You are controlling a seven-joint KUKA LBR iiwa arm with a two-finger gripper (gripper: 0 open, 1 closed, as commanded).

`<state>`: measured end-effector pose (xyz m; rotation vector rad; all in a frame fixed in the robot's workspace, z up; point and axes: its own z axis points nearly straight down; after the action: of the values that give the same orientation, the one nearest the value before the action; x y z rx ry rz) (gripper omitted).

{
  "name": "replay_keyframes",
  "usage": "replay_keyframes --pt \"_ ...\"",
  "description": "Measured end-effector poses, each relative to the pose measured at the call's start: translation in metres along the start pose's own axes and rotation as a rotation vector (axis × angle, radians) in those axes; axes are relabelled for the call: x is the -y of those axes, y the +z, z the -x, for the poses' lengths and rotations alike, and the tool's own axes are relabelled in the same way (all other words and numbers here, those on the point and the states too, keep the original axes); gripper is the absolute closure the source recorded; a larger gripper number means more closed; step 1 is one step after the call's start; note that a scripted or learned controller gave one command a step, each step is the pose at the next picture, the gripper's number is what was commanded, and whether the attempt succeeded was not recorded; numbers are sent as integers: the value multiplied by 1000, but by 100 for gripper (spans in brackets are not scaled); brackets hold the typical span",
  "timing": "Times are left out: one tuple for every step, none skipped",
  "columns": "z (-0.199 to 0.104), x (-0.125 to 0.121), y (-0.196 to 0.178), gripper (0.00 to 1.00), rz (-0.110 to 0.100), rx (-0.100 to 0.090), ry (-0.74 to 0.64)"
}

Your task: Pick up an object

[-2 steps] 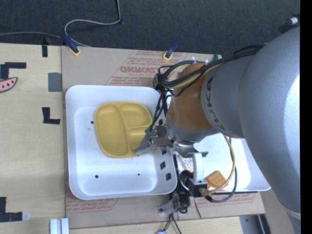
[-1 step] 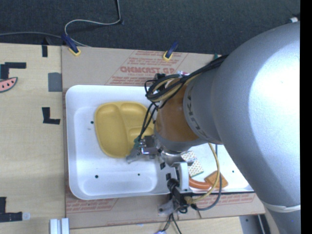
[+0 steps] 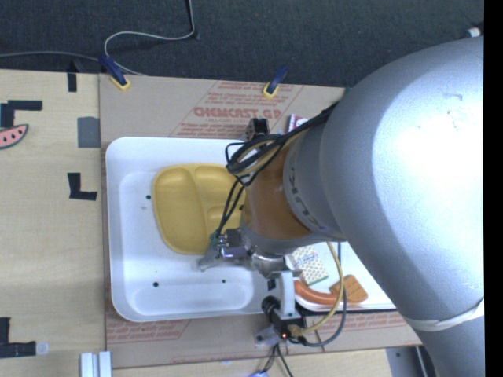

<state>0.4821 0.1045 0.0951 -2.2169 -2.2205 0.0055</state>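
At the far left of your view you see the wooden desk (image 3: 47, 234) with black tape marks and a pink sticker near its edge. Moving right, a sheet of brown cardboard (image 3: 228, 108) lies on the desk, held at its far edge by two yellow-and-blue clamps, and a thin cable loops over the dark floor beyond it. On the cardboard sits the left white bin (image 3: 126, 289). Inside it lies a yellow molded plastic piece (image 3: 185, 203), toward the bin's far-right part, resting flat on the bin floor. The tool (image 3: 216, 256) sits low over the near-right edge of that yellow piece, just at its rim; you cannot tell whether it is released or clenched, as the wrist and cables cover it. Further right, the grey arm (image 3: 409, 195) with its orange band fills much of your view. Below it you glimpse the second bin, holding an orange curved object (image 3: 318, 297) and a patterned card (image 3: 313, 267).
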Motion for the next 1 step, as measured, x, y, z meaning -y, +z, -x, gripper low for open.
replay_keyframes --pt "-10 -77 11 0 -1 0 -1"
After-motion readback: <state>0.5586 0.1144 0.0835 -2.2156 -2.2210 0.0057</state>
